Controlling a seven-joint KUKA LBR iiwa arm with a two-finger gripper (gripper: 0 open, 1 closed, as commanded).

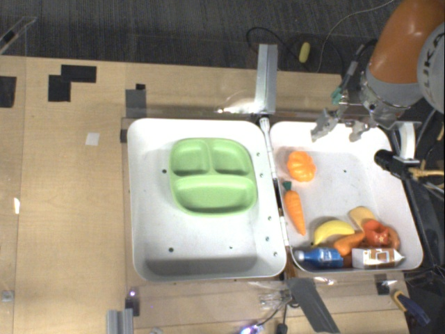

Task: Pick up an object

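The tabletop (62,207) carries two white bins. The left bin (149,186) holds a green divided tray (211,175). Over the right bin (361,172), at its 12 o'clock edge, hangs the arm's hand (338,128), fingers spread apart and holding nothing. Within that bin a small orange pumpkin (300,165) lies at 10 o'clock, a carrot (295,211) below it, and a banana (331,230), tomato (379,234) and blue bottle (321,257) crowd toward 6 o'clock.
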